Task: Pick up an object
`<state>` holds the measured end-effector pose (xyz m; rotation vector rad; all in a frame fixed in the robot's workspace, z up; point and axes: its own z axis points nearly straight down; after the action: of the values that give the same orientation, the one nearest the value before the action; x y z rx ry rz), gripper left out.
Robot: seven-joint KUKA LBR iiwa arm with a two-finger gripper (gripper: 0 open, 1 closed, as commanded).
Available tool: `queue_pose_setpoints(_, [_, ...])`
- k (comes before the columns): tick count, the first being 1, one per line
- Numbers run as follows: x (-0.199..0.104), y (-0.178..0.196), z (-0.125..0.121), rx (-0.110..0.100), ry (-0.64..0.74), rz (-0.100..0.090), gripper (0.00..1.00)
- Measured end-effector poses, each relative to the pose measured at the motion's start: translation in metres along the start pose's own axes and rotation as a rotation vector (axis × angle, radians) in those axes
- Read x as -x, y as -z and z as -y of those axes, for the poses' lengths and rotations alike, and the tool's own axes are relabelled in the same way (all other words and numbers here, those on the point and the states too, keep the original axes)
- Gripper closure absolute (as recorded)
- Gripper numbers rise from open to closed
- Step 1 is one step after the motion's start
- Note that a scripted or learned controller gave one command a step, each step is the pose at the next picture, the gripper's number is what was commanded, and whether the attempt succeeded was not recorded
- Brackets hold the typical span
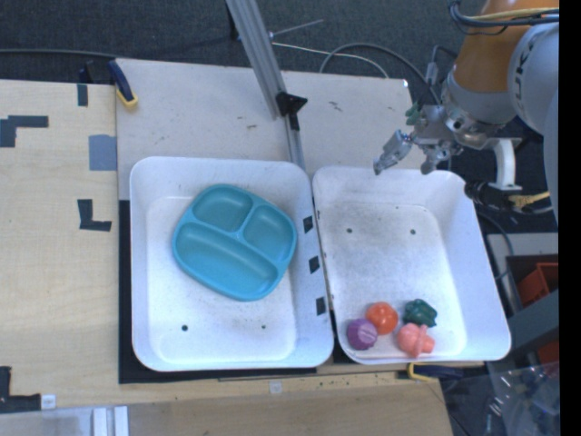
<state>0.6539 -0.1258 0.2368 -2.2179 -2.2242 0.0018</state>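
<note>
Camera view looks down on two white bins set side by side on a pale bench. A blue plate (235,241) with three compartments lies flat in the left bin (145,243), a little toward its far side. A slanted metal bar (259,44) runs down from the top edge and ends at the seam between the bins, ahead of the plate's far corner. Loose cables (363,57) curl across the bench behind the right bin (481,262).

The arm comes in from the right, its orange band (495,25) high in the corner. The gripper (413,153) hangs over the far rim of the right bin, tilted down toward the left. Its two fingers (390,155) look parted with nothing between them, though they are small and partly lost against the dark wrist, so this is only probable.

Four small toys sit clustered in the near corner of the right bin, well apart from the gripper. A purple ball (361,334) sits on the left, touching an orange-red ball (382,316). A dark green lump (419,312) lies to the right of those, and a pink lump (416,340) sits nearest the front rim, touching the green one. The bin floor between the gripper and the toys is speckled with grey marks.
</note>
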Motion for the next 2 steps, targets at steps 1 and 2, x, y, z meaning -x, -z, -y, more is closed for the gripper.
queue_pose_setpoints(1, [0.000, 0.000, 0.000, 0.000, 0.000, 0.000, 0.00])
queue_pose_setpoints(2, [-0.008, -0.061, -0.003, -0.006, 0.000, 0.000, 0.00])
